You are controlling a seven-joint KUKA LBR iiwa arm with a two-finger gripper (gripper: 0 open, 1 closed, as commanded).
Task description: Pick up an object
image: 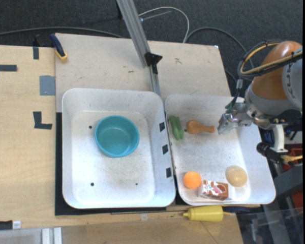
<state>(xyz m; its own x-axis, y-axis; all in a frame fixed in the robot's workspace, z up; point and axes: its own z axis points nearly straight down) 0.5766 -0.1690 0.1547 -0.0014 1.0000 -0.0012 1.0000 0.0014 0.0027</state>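
Gripper (225, 126) over right bin (254, 159) — finger state indiscernible, nothing seen held; brown drumstick-shaped object (199, 128) just left of it.

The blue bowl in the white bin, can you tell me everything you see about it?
The round teal-blue bowl looks like smooth plastic, with a thin rim and a flat bottom in the same colour. It stands upright, open side up, and nothing can be seen inside it. It sits alone in the left shallow white bin, a bit above and left of that bin's middle. It touches only the bin's speckled floor. The two-finger gripper is far away, over the other bin.
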